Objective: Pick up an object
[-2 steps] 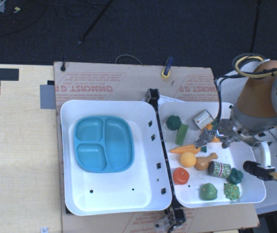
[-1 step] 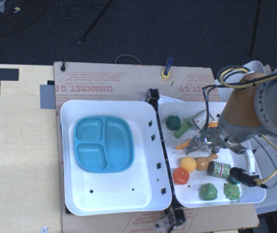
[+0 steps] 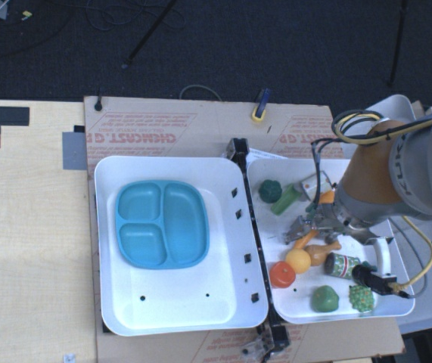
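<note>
Claw point(image 3: 312, 223) low in right bin point(image 3: 405, 306), finger state cannot tell. Small bottle point(image 3: 343, 265) lies flat, long axis left-right, cap end pointing left. Orange ball point(image 3: 298, 260) just beside.

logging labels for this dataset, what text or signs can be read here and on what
Red print on the cardboard sheet under the bins: upside down, blurred, cannot be read for certain.
More red print on the cardboard at the right: too blurred to read.
Label on the small bottle in the right bin: too small to read.
Blue divided plate: no text.
</note>
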### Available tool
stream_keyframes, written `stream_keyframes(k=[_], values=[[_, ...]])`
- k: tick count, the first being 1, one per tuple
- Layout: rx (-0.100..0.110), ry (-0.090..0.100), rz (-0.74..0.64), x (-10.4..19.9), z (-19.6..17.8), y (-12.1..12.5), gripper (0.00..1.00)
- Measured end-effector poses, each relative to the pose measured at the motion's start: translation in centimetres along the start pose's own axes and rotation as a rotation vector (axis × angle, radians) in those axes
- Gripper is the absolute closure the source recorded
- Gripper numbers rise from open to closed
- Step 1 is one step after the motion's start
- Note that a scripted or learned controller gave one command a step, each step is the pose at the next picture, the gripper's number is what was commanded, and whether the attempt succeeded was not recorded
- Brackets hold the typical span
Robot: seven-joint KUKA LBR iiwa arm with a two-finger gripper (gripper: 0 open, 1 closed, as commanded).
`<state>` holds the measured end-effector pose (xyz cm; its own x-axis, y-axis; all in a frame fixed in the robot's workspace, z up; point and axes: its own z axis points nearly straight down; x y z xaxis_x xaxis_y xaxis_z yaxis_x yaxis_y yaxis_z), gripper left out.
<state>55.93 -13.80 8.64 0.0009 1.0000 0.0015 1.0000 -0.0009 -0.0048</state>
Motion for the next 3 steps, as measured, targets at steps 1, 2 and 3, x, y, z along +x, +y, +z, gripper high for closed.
stream_keyframes(k=[1,2,3], values=[[0.000,0.001,0.004,-0.1,-1.1,0.0,1.00],[-0.005,-0.001,-0.001,0.2,-5.4,0.1,1.00],[-0.008,-0.002,-0.002,0.0,-11.7,0.4,1.00]])
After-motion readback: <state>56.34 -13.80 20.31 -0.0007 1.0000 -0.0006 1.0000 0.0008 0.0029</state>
